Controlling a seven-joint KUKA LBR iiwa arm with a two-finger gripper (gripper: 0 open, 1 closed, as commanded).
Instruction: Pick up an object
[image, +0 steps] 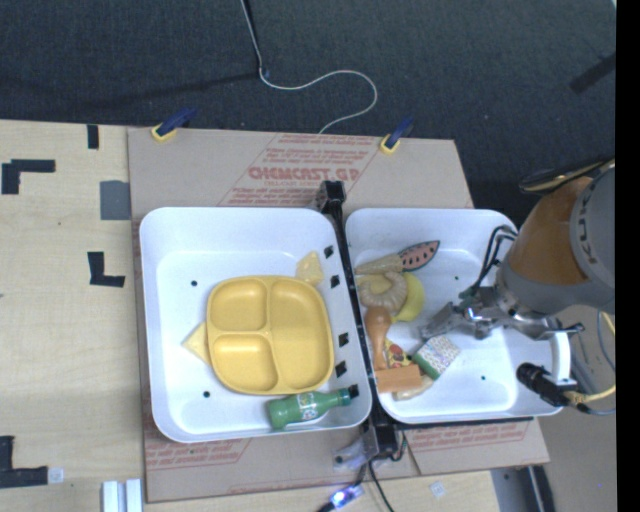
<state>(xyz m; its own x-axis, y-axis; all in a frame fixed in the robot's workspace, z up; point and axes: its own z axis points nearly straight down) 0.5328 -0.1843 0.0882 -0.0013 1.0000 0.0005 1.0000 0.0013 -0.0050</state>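
My gripper (432, 328) is low inside the right bin (500, 395), reaching in from the right and pointing left. Its tip is just above a small white and green packet (437, 355) and right of a yellow-green ball (410, 298). An orange bottle (384, 352) lies along the bin's left wall, with a beige round object (380, 288) above it. A watermelon slice toy (417, 255) rests near the far wall. I see nothing held in the gripper.
The left bin (165, 300) holds a yellow divided plate (270, 335) lying on a pale yellow piece (310, 266), and a green bottle (308, 406) near its front wall. The grey arm with its orange band (550, 245) fills the right side.
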